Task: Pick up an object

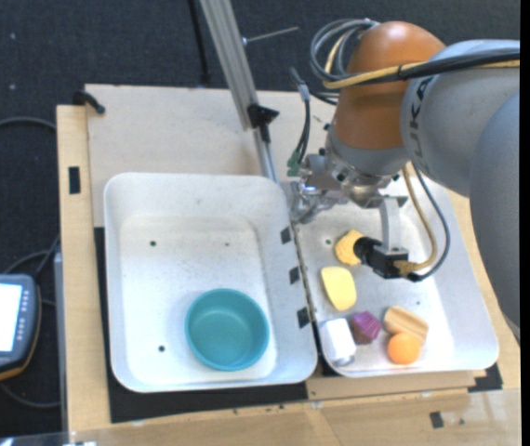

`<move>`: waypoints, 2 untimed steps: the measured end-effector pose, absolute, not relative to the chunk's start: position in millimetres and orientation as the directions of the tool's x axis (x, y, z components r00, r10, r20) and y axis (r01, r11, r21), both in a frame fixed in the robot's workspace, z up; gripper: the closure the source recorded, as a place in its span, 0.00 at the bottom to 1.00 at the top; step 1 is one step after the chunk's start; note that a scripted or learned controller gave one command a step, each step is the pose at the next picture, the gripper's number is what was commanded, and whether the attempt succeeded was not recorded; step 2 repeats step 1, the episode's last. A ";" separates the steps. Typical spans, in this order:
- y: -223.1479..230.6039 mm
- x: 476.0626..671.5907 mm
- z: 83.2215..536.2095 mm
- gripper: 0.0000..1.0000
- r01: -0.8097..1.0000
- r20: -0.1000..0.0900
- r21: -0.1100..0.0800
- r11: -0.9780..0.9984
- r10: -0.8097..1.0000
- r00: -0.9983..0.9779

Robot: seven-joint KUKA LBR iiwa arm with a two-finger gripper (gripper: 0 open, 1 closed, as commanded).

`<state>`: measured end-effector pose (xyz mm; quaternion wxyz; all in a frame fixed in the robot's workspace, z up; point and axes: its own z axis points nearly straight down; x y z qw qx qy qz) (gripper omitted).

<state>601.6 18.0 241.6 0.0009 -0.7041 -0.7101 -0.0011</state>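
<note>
Overhead, fingers at far left corner of the right bin, their spread indiscernible.

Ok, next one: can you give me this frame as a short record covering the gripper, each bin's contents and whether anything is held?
gripper: at far left corner of right bin
left bin: teal bowl, near front
right bin: yellow piece, white cylinder, purple piece, tan block, orange ball
held: cannot tell from this view
</note>
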 end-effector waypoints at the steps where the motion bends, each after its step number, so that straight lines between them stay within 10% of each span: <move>1: 76.6 592.1 246.5 1.00 1.000 0.003 0.001 0.009 1.000 -0.009; 2: 76.6 592.1 246.5 1.00 1.000 0.003 0.001 0.009 1.000 -0.009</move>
